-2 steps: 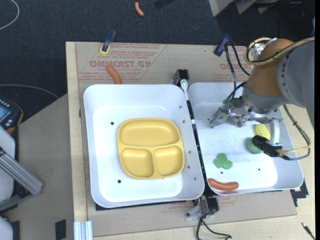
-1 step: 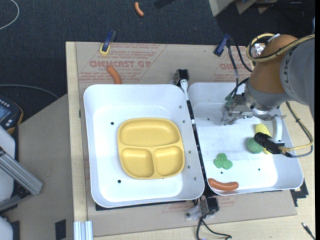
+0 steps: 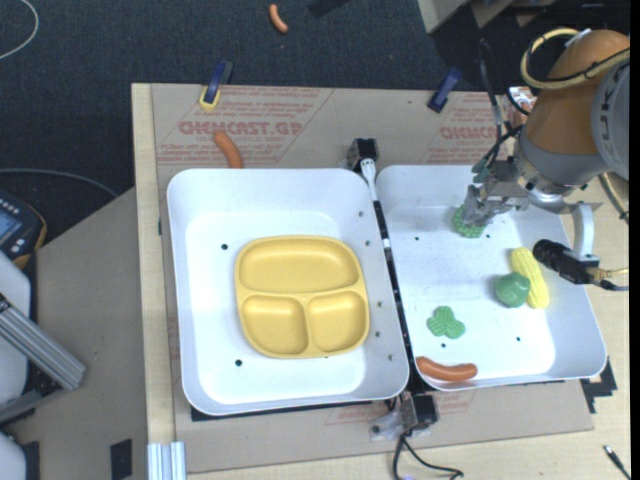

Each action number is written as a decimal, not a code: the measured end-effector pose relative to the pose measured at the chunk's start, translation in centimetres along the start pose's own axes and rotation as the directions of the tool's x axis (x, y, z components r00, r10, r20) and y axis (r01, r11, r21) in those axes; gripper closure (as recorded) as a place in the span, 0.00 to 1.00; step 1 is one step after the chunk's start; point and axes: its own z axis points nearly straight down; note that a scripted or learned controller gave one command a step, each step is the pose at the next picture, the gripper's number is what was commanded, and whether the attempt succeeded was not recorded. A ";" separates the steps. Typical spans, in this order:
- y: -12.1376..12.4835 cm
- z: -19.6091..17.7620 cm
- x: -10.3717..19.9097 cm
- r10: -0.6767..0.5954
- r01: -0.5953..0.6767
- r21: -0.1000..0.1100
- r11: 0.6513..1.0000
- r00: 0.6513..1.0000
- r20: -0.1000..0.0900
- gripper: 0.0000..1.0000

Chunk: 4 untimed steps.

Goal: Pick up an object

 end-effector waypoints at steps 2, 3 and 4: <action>0.8 -6.9 0.1 -0.001 0.001 0.001 1.000 1.000 -0.001 1.00; -0.4 -7.8 5.7 -0.005 0.005 0.008 1.000 1.000 -0.005 1.00; -0.5 -7.4 10.2 -0.005 0.005 0.009 1.000 1.000 -0.004 1.00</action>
